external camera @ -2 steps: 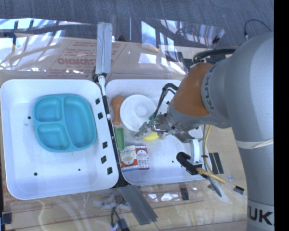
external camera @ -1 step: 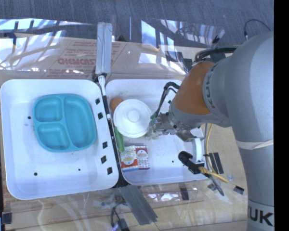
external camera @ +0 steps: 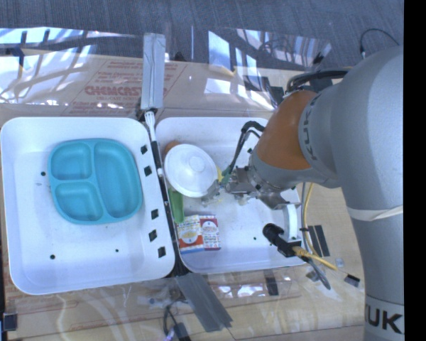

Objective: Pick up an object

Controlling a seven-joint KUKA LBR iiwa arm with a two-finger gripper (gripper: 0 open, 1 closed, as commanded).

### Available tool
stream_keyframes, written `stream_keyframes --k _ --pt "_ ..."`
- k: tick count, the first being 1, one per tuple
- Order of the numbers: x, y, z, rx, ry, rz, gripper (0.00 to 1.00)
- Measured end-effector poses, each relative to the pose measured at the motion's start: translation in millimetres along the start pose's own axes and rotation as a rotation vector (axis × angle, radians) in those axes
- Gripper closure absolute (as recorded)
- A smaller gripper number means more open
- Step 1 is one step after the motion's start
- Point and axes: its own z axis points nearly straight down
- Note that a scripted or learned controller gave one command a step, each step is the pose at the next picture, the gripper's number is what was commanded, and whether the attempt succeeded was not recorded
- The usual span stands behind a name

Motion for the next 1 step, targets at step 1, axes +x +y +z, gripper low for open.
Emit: stream_keyframes --k 1 --pt "-17.2 52.1 6.8 -0.003 -0.002 0.069 0.0"
